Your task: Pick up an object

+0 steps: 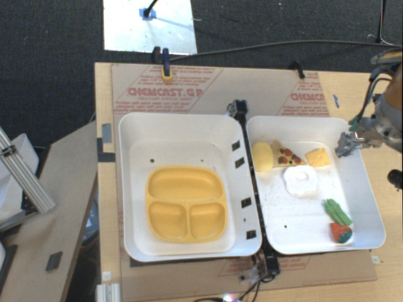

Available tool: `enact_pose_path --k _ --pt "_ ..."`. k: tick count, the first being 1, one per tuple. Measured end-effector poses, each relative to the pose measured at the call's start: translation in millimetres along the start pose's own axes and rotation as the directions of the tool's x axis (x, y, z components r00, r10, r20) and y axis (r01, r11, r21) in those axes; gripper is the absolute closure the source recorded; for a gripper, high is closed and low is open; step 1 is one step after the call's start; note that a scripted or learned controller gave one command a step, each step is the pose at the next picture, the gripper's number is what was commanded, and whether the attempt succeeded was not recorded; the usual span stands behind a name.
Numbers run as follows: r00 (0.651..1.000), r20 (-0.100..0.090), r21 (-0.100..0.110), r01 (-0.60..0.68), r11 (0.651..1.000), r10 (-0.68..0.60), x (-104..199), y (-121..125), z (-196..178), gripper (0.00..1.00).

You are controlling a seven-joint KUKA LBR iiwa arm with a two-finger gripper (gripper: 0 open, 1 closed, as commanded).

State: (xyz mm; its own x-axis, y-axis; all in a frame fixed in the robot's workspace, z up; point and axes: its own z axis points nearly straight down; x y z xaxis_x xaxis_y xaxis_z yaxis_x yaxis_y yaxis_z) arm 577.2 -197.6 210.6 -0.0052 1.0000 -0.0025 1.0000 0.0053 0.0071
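Gripper (345,145) at right white bin's (371,216) upper right rim; its state cannot be told.
Nearest that rim lies a yellow cheese wedge (318,157), with a white fried egg (300,181) below-left.

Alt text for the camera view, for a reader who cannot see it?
The gripper hovers at the right bin's far right rim, above toy foods: lemon, pizza slice, cheese wedge, fried egg, carrot. The left bin holds a yellow divided tray.

We see a yellow lemon (262,156), pizza slice (288,155), cheese wedge (318,157), fried egg (300,181) and carrot (339,221) lying in the right bin (365,187)
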Motion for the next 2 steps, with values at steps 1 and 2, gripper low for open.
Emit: enact_pose_path --k 1,2 --pt "1.000 -0.004 0.006 0.004 1.000 -0.004 56 -3 8 1.00" --pt "1.000 -0.005 0.005 0.005 1.000 -0.005 108 -5 -6 1.00"
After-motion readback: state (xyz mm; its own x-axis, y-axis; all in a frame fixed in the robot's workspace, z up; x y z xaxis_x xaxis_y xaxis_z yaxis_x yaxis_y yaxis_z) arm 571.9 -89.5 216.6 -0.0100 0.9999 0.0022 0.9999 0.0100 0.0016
